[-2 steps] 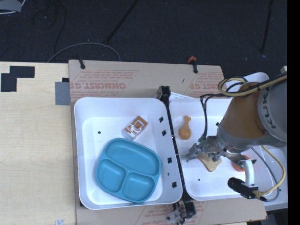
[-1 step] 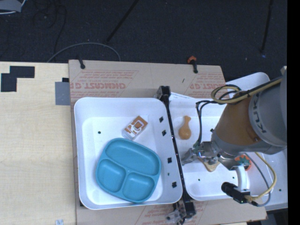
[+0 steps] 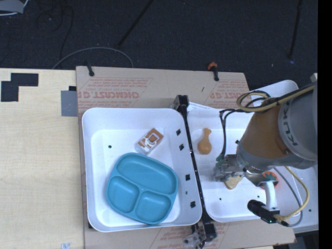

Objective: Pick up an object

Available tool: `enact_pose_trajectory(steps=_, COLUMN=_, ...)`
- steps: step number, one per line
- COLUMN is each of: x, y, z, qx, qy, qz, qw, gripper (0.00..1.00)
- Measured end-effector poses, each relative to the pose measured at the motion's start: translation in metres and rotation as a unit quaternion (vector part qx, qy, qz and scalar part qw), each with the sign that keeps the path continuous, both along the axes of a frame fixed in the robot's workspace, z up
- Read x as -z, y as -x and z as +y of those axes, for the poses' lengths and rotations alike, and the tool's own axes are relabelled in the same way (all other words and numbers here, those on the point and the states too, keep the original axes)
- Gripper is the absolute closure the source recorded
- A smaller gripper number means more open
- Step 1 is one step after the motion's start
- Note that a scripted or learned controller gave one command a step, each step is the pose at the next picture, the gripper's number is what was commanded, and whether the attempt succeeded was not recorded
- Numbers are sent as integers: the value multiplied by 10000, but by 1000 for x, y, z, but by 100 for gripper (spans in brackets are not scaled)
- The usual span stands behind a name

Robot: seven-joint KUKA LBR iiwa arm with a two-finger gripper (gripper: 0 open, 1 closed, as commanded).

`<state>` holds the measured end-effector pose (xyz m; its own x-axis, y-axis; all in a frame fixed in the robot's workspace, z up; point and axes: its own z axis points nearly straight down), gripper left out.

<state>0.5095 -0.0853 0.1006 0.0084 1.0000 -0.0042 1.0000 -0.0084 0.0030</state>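
In the left shallow white bin (image 3: 93, 139) a blue plastic divided tray with three compartments (image 3: 141, 187) lies flat across the near half. Just beyond its far edge sits a small brown-and-white printed packet (image 3: 150, 140), apart from the tray.

A black divider strip (image 3: 188, 154) runs where the two bins meet. In the right white bin (image 3: 218, 214), just past that strip, a tan pear-shaped wooden piece (image 3: 204, 142) lies on the floor toward the far side.

Further right, the two-finger gripper (image 3: 226, 173) is down low in the right bin under the grey arm with its orange band (image 3: 270, 136). A small pale tan object (image 3: 233, 181) sits right at its tip. Whether the gripper is clenched on it or released cannot be told from here, because the wrist covers the tip.

The main risk, as I judge it, is a lift that comes up with nothing, since the pale object may lie beside the tip and not within it. The wooden piece is near enough to be nudged on a sideways move. The loose cables (image 3: 290, 211) and black fitting (image 3: 262, 210) at the near right could snag.
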Motion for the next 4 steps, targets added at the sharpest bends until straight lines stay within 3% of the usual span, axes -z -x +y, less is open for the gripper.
enact_pose_trajectory(steps=3, x=-139, y=10, z=3, qx=-46, qy=-22, qz=4, qw=10000, gripper=100)
enact_pose_trajectory(steps=4, x=-142, y=-6, z=60, qx=-70, qy=-33, qz=26, qw=10000, gripper=100)
